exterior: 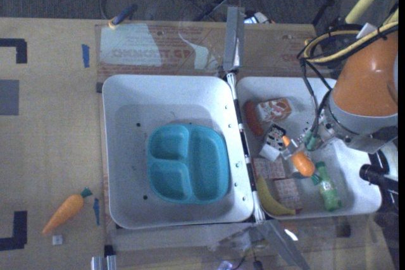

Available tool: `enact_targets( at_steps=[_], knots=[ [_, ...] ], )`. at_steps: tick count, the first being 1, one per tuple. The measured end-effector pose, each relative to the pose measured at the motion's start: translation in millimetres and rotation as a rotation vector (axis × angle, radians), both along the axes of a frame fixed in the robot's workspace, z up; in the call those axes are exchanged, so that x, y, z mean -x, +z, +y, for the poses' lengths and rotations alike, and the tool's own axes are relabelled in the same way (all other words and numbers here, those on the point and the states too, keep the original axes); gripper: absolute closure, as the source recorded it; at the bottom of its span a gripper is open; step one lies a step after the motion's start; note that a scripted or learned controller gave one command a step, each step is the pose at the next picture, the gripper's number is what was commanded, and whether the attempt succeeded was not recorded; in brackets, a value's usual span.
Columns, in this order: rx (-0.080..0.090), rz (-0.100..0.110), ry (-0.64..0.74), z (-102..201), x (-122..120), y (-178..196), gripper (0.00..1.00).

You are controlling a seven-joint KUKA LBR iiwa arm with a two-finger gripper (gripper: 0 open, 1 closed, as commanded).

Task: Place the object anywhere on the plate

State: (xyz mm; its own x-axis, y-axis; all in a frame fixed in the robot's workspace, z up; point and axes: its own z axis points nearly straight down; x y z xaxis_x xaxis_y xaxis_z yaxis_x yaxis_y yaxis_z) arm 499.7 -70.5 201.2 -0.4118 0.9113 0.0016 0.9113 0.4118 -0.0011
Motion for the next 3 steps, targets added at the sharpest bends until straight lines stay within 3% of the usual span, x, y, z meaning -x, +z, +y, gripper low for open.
enact_targets(
  at_steps=[1, 2, 3],
  knots=[
    [0.001, -0.004, 0.299, 76, -25, -17, 1.0],
    [0.001, -0.006, 0.326, 153, -47, -16, 1.0],
    [0.001, -0.006, 0.326, 153, -48, -16, 0.0]
  ],
)
